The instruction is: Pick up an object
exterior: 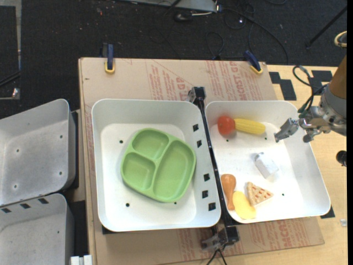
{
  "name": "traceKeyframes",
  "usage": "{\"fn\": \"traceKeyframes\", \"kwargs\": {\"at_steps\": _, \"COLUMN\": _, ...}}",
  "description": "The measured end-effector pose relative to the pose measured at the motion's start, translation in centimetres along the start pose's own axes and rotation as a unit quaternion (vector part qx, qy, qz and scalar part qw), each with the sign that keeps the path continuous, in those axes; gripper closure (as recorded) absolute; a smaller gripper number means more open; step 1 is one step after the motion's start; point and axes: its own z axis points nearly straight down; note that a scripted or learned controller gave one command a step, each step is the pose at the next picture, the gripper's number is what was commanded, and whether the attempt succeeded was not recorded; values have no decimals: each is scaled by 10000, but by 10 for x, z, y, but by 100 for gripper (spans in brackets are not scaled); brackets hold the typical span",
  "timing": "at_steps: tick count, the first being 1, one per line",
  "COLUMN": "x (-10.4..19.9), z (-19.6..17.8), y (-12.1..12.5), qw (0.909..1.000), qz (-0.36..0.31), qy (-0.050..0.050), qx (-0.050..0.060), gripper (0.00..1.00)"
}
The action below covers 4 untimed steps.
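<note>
The right bin [309, 164] holds a red tomato [225, 125] touching a yellow corn cob [249, 127] at its far side. A small white block [266, 165] lies near the middle. At the near left corner sit an orange carrot piece [228, 184], a yellow lemon-like piece [243, 204] and a pizza slice [258, 194]. My gripper [295, 132] hangs over the far right part of this bin, to the right of the corn, open with nothing between its fingers.
The left bin [105, 148] holds a green divided plate [159, 164]. A black divider [208, 153] runs between the two bins. White metal panels [33, 148] lie off the bench to the left.
</note>
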Motion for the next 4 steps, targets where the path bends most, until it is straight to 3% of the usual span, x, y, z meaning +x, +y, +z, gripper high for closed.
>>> {"fn": "traceKeyframes", "kwargs": {"at_steps": 2, "x": 11, "z": 104, "y": -3, "qw": 10000, "qz": 7, "qy": 9, "qx": 25, "gripper": 0}}
{"fn": "traceKeyframes", "kwargs": {"at_steps": 3, "x": 11, "z": 90, "y": -1, "qw": 10000, "qz": 4, "qy": -3, "qx": -10, "gripper": 100}}
{"fn": "traceKeyframes", "kwargs": {"at_steps": 4, "x": 11, "z": 47, "y": 4, "qw": 10000, "qz": -10, "qy": -10, "qx": -30, "gripper": 100}}
